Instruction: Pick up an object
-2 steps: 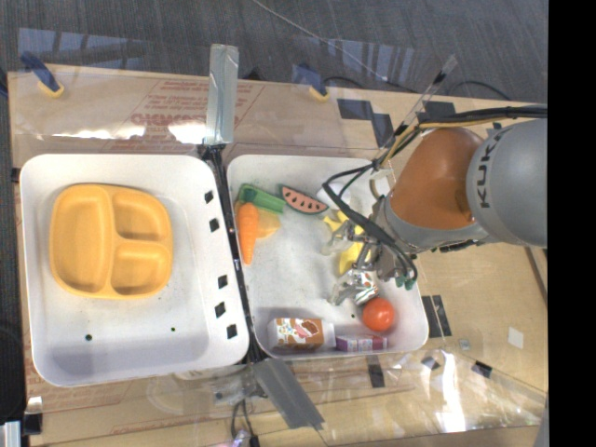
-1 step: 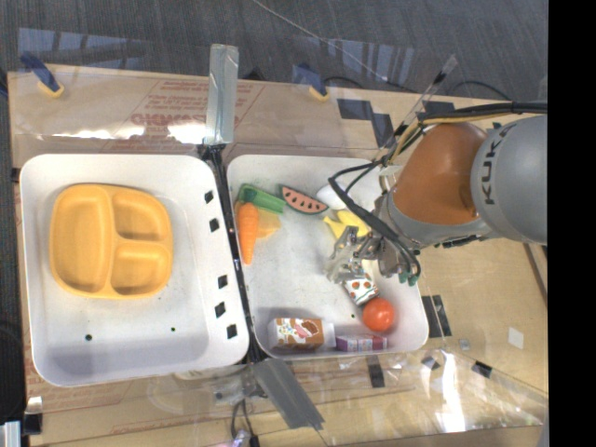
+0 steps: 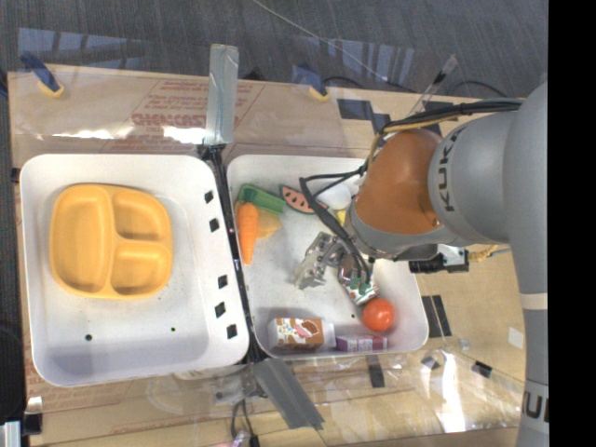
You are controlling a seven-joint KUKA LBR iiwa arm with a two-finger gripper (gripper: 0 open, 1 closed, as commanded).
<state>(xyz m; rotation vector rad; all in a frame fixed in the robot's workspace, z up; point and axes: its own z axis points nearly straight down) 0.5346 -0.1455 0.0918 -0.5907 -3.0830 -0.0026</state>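
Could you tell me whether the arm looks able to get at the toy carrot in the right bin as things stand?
Probably yes. The carrot lies uncovered by the right bin's left wall, with bare floor between it and the gripper; the close wall might crowd one finger.

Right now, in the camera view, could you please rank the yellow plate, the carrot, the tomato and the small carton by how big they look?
1. Yellow plate, by far the largest.
2. Carrot and small carton: they look about alike, so I will not rank them.
3. Tomato, smallest.
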